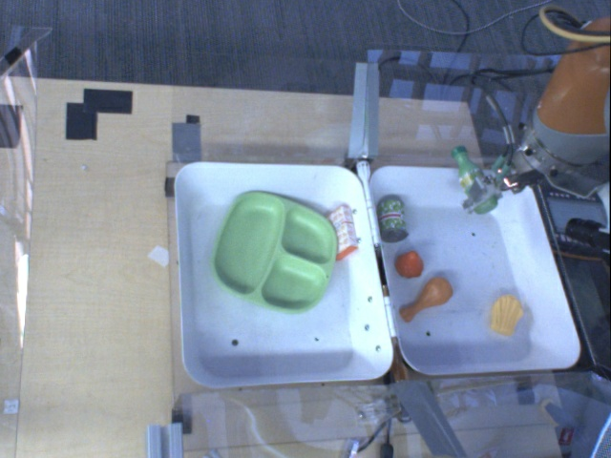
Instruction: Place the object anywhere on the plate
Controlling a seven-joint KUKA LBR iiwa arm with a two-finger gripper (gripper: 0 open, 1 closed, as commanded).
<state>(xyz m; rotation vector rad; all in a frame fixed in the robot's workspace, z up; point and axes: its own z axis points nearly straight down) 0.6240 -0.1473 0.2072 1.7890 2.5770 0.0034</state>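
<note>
The fingers [490, 187] are closed around a small green bottle [471, 181] and hold it at the top of the right bin [554, 346], well to the right of the green plate [272, 249]. The bottle looks like smooth plastic with a round cap, and it leans a little. Behind the fingers is the grey arm [578, 113] with its wide orange band.

The plate is the thing to find places by. It is a smooth, rounded, light green plate with three sunken parts, and it lies in the left bin [205, 351]. A small crinkly packet [344, 229], white and red, touches its right edge. Farther right, in the other bin, lie a dark green can [391, 218], a round red ball-like fruit [410, 263], a brown drumstick shape [427, 299] and a bumpy yellow piece [506, 315]. Both bins are shallow, white and shiny, on a pale wooden desk [95, 256].
</note>
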